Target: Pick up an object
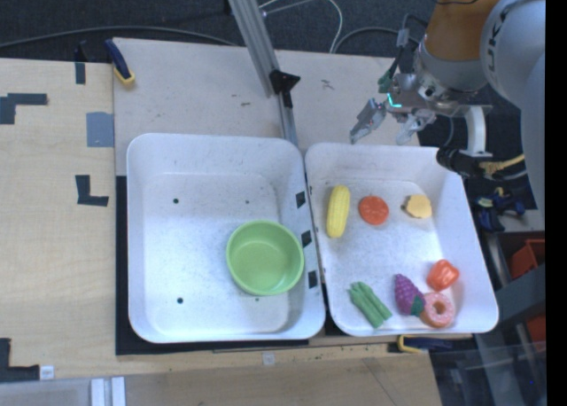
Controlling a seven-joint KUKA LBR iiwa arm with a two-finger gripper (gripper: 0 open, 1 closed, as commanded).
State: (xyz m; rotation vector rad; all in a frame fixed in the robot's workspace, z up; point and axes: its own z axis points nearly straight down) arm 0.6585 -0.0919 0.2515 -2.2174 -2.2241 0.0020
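Observation:
My gripper point(386, 126) hangs open above the far rim of the right bin point(461, 218), with nothing between its fingers. Below it in that bin lie a yellow corn cob point(337, 210), a red tomato point(374, 210) and a small yellow burger-like piece point(417, 207). Nearer the front of the bin sit a green vegetable point(369, 303), purple grapes point(406, 292), a red pepper point(442, 275) and a pink donut point(438, 308).
The left bin point(168, 218) holds a green bowl point(264, 258) near its right wall. A slanted metal pole point(257, 32) rises behind the bins. Cables and blue clamps lie off the bench's right edge.

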